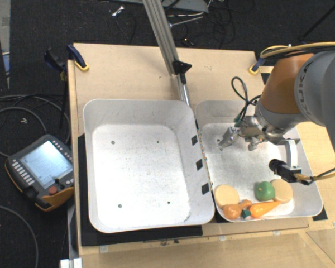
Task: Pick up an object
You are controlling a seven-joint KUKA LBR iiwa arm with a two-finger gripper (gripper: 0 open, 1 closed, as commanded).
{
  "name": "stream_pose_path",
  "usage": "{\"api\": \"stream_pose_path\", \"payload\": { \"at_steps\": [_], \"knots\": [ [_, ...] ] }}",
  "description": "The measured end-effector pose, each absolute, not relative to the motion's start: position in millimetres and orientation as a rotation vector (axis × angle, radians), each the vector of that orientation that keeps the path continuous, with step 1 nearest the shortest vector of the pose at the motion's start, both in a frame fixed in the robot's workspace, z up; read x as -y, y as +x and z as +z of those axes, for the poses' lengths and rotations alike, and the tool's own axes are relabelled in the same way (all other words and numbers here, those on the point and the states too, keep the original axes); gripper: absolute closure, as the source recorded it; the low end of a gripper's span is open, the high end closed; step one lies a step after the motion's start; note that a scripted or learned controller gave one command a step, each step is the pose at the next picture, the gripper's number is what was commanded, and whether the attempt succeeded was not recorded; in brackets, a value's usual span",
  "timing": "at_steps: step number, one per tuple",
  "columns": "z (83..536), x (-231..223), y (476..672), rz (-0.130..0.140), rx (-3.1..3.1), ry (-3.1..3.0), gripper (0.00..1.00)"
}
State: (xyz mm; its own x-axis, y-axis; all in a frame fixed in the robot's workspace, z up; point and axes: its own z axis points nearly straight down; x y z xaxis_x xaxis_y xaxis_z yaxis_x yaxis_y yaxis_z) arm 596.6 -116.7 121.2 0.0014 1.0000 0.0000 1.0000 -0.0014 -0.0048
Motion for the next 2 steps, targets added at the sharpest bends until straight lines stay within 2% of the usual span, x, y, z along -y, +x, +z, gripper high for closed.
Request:
{"api": "stream_pose_path", "payload": {
  "at_steps": [1,2],
  "knots": [
    [135,116,598.1,-0.001,2.221,-2.223,1.0],
    [194,120,608.3,-0.006,2.228,-2.223,1.0]
  ]
}}
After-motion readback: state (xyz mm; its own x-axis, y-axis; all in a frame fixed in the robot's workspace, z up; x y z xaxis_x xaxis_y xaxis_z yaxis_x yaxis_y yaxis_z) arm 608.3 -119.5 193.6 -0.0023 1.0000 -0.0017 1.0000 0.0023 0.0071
